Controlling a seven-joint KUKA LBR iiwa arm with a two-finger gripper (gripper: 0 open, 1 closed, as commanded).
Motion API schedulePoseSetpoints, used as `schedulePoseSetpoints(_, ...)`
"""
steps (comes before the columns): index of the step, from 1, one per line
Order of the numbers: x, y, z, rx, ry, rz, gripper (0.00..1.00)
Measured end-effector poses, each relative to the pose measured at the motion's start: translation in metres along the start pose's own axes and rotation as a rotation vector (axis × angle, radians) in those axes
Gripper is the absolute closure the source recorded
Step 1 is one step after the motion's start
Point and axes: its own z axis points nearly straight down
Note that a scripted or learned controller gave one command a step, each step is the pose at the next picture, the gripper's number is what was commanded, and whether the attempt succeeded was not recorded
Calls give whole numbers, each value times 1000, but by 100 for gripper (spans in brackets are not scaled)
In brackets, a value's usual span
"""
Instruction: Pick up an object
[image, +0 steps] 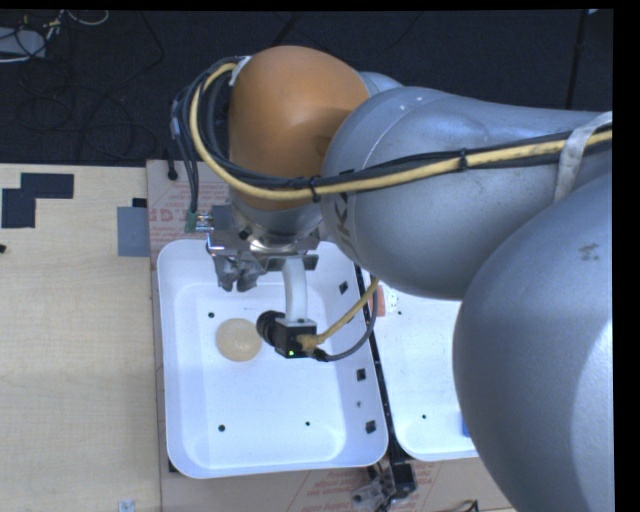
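The pick is not yet made, as far as this view shows. The end effector (240, 272) hangs over the far part of the left bin (180, 400), and how far open it is cannot be told from this slant; no thing is seen in its hold. The 1 clear candidate, a pale round object (238, 340), lies on the bin floor just on the near side of the end effector, apart from it. The arm (450, 200) covers much of the right bin (425, 420). Judging from this, what is left is nearly everything: coming down over the object, closing on it, and lifting it clear of the bin
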Motion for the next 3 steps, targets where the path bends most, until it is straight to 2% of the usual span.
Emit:
schedulePoseSetpoints(1,0,23,34,-1,-1,1,100)
schedulePoseSetpoints(2,1,45,-10,-7,2,-2,100)
schedulePoseSetpoints(3,1,55,-48,-7,2,-4,100)
